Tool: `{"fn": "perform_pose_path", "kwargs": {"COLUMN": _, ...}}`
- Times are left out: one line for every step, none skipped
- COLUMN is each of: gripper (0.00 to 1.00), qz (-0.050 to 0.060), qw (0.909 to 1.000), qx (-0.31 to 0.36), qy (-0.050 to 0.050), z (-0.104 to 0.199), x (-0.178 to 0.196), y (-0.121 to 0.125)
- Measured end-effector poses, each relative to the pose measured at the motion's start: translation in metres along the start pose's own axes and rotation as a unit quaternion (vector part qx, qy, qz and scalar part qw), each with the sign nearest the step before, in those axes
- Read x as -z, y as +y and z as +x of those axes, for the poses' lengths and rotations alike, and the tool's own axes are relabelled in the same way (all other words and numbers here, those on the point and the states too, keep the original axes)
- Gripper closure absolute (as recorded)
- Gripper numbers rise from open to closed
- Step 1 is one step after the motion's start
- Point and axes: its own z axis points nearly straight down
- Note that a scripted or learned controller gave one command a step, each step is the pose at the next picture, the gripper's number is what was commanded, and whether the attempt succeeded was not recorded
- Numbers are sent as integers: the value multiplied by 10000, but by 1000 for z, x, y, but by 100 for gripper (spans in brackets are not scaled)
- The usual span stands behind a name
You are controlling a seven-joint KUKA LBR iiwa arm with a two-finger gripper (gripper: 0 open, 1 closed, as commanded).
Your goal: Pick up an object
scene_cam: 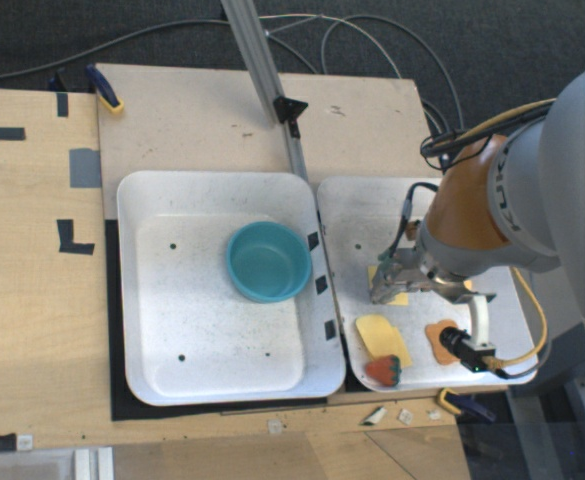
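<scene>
Arm [512,198] comes in from the right of the frame, gripper [387,286] down in the right bin [357,203], near that bin's centre-left

Fingers: can't tell whether they're wide or narrow, the wrist body covers most of them from this angle

Just beside the gripper, toward its lower right, a small pale yellow piece [396,298] pokes out; part of it is hidden under the gripper, so its long axis is unclear, and contact can't be confirmed

Other things in the right bin, lower half of the frame:
- yellow slab [380,336], rounded, long axis running upper left to lower right, lying flat
- red strawberry-like toy [383,371] touching the slab's lower end, at the bin's bottom edge
- orange piece [440,338] to the right of the slab, partly covered by a black and white gripper part

Left bin [142,268]: teal bowl [268,260] upright, mouth up, right of that bin's centre, well apart from the gripper

Both bins sit on the wood surface [32,298]

No readable writing or labels on any item
</scene>
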Motion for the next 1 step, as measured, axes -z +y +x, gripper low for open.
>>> {"fn": "perform_pose_path", "kwargs": {"gripper": 100, "qz": -1, "qw": 10000, "qx": 0, "qy": 3, "z": 3, "x": 54, "y": 11}}
